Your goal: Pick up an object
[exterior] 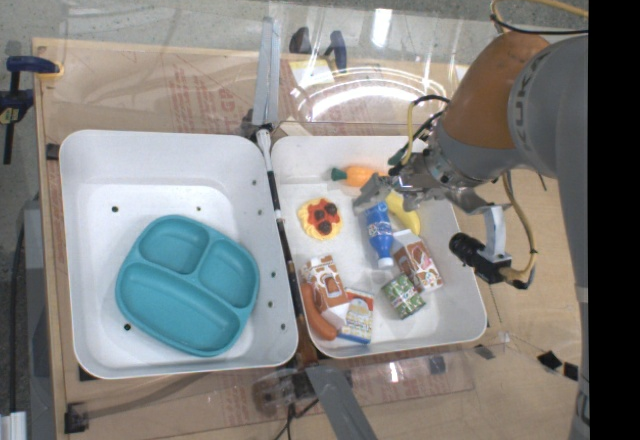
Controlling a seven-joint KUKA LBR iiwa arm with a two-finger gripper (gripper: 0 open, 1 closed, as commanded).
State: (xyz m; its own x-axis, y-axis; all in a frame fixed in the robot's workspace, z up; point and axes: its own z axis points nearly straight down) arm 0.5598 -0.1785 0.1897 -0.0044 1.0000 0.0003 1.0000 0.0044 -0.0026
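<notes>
Camera view: the arm (pixel 520 108) reached over the right bin (pixel 455 323) from the right.
Gripper (pixel 392 190): low above the blue bottle (pixel 379 233), by a yellow item (pixel 405 213); grip state could not be told.
Left bin (pixel 75 178): held a teal divided tray (pixel 186 283).

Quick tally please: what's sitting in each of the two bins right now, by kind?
Left bin:
Teal divided tray: 1

Right bin:
Toy carrot: 1
Pizza slice: 1
Blue bottle: 1
Banana: 1
Small cartons: 3
Green can: 1
Sausage: 1

Total: 10
</notes>
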